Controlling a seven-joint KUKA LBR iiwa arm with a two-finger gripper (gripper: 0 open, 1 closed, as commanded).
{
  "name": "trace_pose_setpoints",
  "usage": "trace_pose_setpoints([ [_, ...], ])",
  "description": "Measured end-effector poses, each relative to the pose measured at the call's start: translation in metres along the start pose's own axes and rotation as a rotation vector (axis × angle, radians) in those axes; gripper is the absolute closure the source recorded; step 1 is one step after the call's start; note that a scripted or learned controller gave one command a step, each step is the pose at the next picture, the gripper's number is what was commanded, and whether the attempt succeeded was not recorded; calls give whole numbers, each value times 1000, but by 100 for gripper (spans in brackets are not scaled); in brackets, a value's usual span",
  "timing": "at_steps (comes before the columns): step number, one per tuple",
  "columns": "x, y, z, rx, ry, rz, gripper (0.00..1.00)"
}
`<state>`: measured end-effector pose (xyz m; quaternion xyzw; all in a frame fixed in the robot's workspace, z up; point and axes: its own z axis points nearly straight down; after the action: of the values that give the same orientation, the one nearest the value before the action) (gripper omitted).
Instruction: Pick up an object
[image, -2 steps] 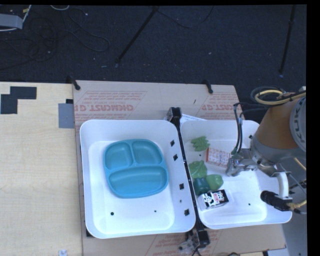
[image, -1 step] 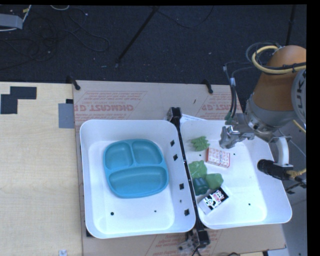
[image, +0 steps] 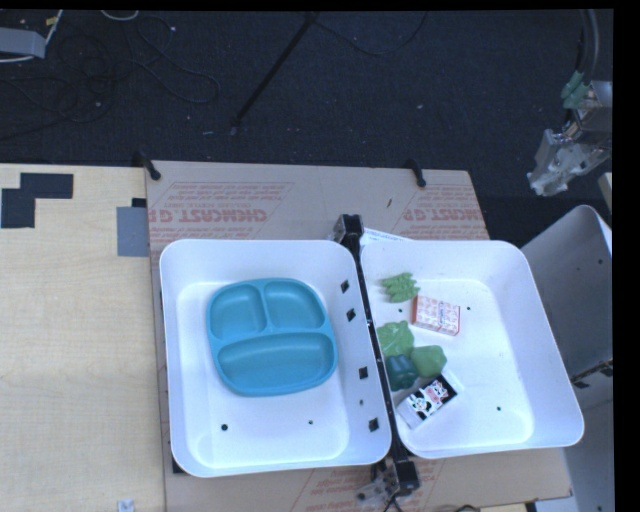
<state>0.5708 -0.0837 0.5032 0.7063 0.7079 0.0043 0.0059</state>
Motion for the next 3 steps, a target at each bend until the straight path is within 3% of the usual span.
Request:
trace_pose_setpoints([
  [1, 3, 1, 0, 19, 1, -8, 100],
  [2, 30, -68, 199, 36, 5, 2, 100],
  [3, 95, -41, 49, 3, 3, -5, 100],
])
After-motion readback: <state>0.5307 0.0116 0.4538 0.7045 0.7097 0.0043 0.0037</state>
